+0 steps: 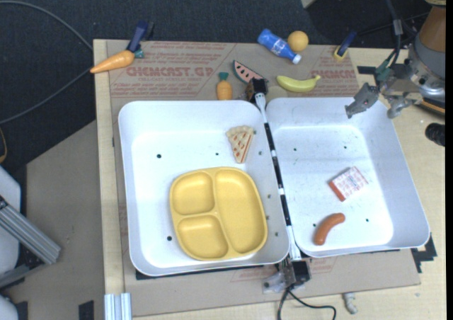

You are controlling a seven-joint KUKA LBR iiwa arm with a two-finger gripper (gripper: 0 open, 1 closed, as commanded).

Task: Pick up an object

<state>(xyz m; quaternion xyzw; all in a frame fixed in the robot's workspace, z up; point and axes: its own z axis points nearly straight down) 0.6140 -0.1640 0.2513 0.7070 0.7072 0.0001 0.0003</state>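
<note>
My gripper [377, 104] hangs over the far right corner of the right bin [396, 163], open, with nothing between its fingers. In that bin lie a red-and-white packet [349, 183] near the middle and a brown sausage [329, 227] toward the front, both well in front of the gripper. The left bin [141, 163] holds a yellow divided plate [217, 212] and a toast wedge [241, 143] near its far right corner.
On the cardboard behind the bins lie a banana [298, 83], a blue bottle [277, 45], an orange [299, 40], a watermelon slice [244, 71], a small pineapple [224, 89] and a carrot [112, 62]. A black divider [274, 163] runs between the bins.
</note>
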